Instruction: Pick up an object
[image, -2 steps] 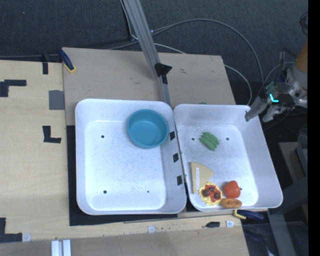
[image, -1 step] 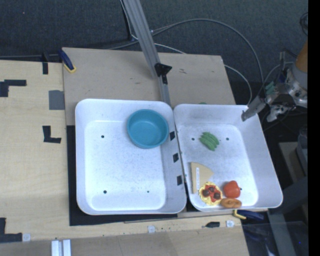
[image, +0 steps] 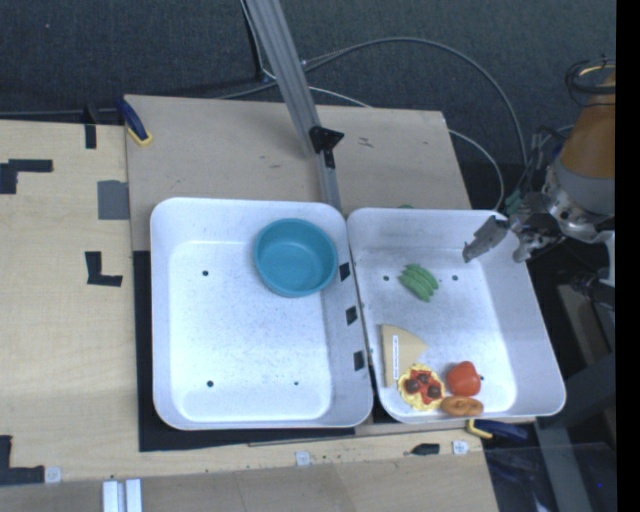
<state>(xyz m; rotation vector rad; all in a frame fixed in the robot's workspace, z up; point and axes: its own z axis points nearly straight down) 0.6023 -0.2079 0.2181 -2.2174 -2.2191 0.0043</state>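
We find the gripper (image: 500, 240) poised over the right rim of the right bin (image: 520, 330), one grey finger (image: 483, 240) pointing down and left toward the bin floor and a second one (image: 527, 243) beside it to the right; the two stand apart with nothing between them, so the pincer is spread and carries nothing. Behind it the arm (image: 590, 150) rises toward the upper right, its orange band just above the wrist. Nearest the pincer, a little to its lower left, lies one green vegetable toy (image: 420, 281) on the bin floor, apart from everything else. Further below the pincer, in the near part of the same bin, we count four more pieces gathered together: one pale yellow wedge (image: 400, 347), one pizza-slice toy (image: 421, 386) with red and dark toppings touching that wedge, one red tomato toy (image: 463, 377) just to its right, and one small orange piece (image: 461, 406) just under the tomato. That makes five loose things in the right bin. Well to the left of the pincer, beyond the divide where the two bins meet, the left bin (image: 200, 340) holds one blue bowl (image: 294, 257), upright, in its far right corner. We can read no writing or label on any of these things.
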